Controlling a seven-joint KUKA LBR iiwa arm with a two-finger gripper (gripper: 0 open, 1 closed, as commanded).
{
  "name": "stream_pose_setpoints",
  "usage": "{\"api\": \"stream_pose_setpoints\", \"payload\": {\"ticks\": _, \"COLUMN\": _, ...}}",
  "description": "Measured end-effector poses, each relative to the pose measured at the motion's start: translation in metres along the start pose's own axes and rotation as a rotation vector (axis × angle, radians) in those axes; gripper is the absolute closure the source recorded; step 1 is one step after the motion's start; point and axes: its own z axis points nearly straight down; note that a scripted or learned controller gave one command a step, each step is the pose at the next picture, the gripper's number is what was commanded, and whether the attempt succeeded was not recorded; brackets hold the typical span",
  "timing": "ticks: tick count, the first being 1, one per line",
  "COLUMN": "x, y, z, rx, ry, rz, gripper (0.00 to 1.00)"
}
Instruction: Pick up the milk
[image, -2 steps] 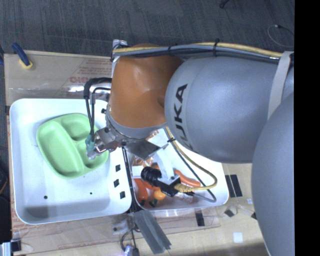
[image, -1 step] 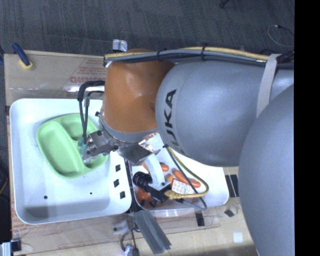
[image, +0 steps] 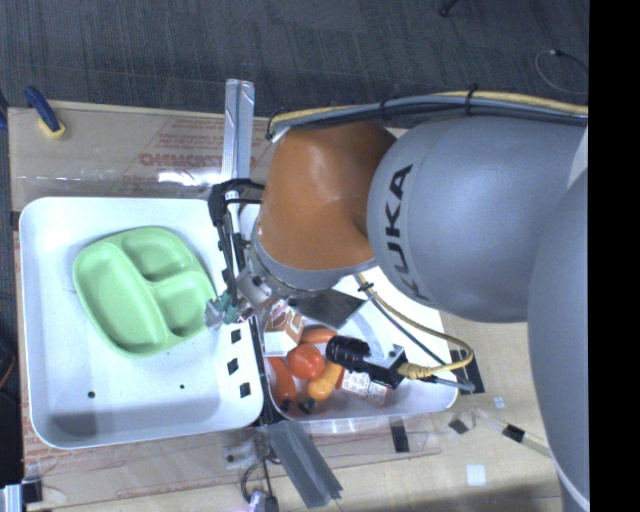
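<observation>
One small milk carton (image: 290, 322), brown and white in print and mostly hidden beneath the KUKA arm (image: 470, 200), lies in the right bin (image: 445, 398), just to the right of the gripper (image: 226, 311). The gripper sits low at the wall between the two bins; whether it is clenched or released cannot be told from this angle. Farther right of the gripper and nearer the camera, a red tomato-like piece (image: 303, 358), an orange piece (image: 325, 382) and a printed packet (image: 366, 386) crowd together beside the carton. To the gripper's left, a green divided plate (image: 140, 290) lies flat in the left bin (image: 50, 330), its right edge just beside the gripper. Both bins rest on the table (image: 110, 140).
</observation>
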Motion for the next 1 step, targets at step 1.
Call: {"api": "stream_pose_setpoints", "payload": {"ticks": 1, "x": 0.0143, "y": 0.0087, "z": -0.0162, "rx": -0.001, "ry": -0.001, "rz": 0.064, "gripper": 1.00}}
